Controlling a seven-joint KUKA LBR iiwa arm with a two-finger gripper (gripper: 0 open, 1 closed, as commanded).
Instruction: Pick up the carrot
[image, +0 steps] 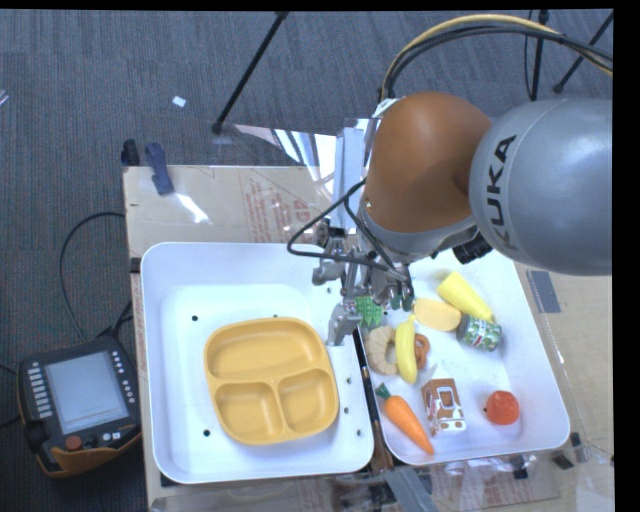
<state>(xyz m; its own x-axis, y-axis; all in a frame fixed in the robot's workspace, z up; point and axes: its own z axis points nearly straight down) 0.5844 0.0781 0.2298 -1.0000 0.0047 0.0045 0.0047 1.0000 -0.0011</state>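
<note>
Carrot (407, 422) lies untouched in your right bin (540, 415); gripper (362, 300) hangs near the banana (405, 351), finger state unclear.

L bin (170, 300) holds a yellow plate w/ 3 compartments (270, 378). In the R bin (545, 400): banana (405, 350) lying over a ring-shaped pastry (381, 349), pale yellow slice (437, 314), yellow corn-like piece (464, 296), green can (480, 334) on its side, red tomato (502, 407), small brown-white box (443, 405). A control pendant (78, 400) lies on the floor, left of the surface (230, 200).
</note>
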